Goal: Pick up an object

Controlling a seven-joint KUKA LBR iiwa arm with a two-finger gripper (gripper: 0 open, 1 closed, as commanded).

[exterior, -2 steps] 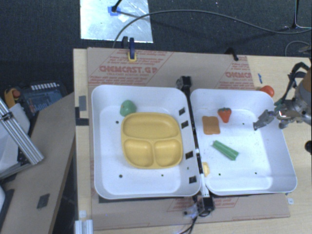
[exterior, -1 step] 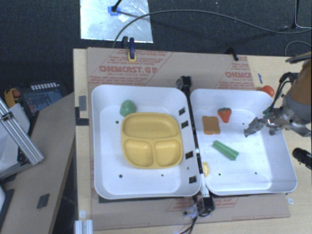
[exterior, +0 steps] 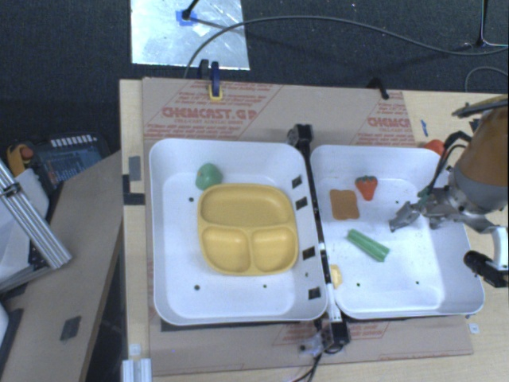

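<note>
Pincer [exterior: 400, 219] hangs low in the right bin [exterior: 453, 289], holding nothing, can't tell how wide. Green stick [exterior: 367, 245] lies just left and below it, probably the easiest pick; strawberry [exterior: 366, 186] and brown square [exterior: 343, 204] further left.

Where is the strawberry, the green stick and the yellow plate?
strawberry [exterior: 367, 187]: camera view, on its red body.
green stick [exterior: 367, 245]: camera view, at its middle.
yellow plate [exterior: 238, 203]: camera view, on the floor of its big top compartment.
</note>
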